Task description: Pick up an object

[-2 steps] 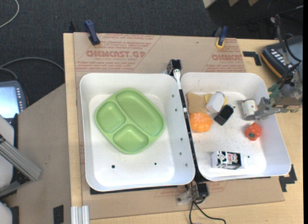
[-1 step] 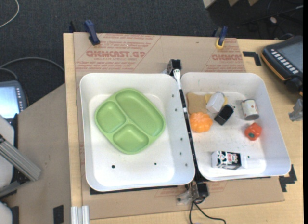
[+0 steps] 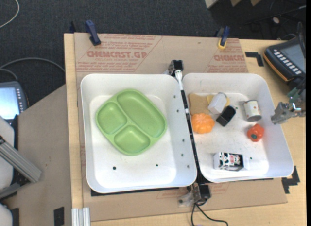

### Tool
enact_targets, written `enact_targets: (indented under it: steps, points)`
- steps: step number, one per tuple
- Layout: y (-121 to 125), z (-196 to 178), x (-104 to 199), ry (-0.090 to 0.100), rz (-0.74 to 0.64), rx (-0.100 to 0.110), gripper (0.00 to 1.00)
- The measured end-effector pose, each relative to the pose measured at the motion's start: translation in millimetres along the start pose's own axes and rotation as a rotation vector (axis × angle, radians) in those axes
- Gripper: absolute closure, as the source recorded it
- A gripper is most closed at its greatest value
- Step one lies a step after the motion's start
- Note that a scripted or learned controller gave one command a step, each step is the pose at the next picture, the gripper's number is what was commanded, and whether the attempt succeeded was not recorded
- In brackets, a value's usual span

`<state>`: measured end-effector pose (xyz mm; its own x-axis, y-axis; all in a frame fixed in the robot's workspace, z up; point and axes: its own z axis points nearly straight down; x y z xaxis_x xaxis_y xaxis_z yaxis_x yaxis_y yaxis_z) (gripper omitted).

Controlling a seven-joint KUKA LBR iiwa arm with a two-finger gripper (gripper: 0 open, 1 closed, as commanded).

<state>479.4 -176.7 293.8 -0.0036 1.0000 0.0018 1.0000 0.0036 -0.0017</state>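
The right bin (image 3: 272, 157) holds several small objects. An orange round fruit (image 3: 202, 123) lies near its left wall, beside a tan flat piece (image 3: 196, 103) and a grey-white block (image 3: 217, 103). A black block (image 3: 225, 116) sits just right of the orange. A white cylinder (image 3: 251, 110) and a small red fruit (image 3: 256, 132) lie further right. A black-and-white carton (image 3: 228, 161) rests near the front. My gripper (image 3: 285, 113) is over the bin's right rim, apart from every object, right of the white cylinder and with nothing visibly in it.
The left bin (image 3: 92, 171) carries a green divided plate (image 3: 130, 121). A black cable strip (image 3: 183, 103) runs along the seam between the bins. A dark handheld device (image 3: 287, 60) lies off the bench at the upper right. Blue and yellow clamps (image 3: 92, 31) hold the board's far edge.
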Motion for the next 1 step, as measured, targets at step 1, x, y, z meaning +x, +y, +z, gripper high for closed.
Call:
enact_targets:
  steps: [1]
  points:
    - [-0.1,68.5,102.5,0.002,-0.001,0.004,1.0]
